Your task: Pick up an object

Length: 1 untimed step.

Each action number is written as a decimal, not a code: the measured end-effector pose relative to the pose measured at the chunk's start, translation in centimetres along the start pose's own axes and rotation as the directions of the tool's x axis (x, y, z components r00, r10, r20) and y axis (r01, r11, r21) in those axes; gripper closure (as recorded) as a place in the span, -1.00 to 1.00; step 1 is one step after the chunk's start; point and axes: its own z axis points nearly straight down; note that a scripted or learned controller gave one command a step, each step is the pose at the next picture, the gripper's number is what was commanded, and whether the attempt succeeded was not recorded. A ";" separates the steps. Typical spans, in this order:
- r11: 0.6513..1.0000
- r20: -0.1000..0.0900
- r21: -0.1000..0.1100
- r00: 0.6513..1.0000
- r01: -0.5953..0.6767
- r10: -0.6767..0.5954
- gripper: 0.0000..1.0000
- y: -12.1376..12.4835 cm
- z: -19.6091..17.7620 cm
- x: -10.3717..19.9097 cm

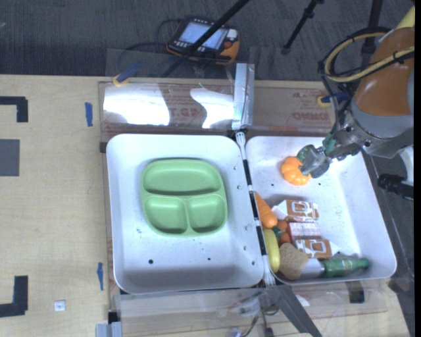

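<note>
The gripper (310,162) touches the orange (293,170) from its right; finger spread unclear. The orange looks light, smooth, round: grasp across its middle.

Robotics lab, wooden bench (52,217) with tape marks, teach pendant (200,39), cables, tripod legs (309,20)

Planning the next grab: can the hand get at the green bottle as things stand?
Probably yes. The bottle lies exposed along the right bin's near edge with nothing on top; the hand is at the orange fruit.
</note>
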 end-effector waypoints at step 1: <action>0.998 -0.004 0.005 0.998 -0.058 0.058 1.00 2.0 1.6 5.4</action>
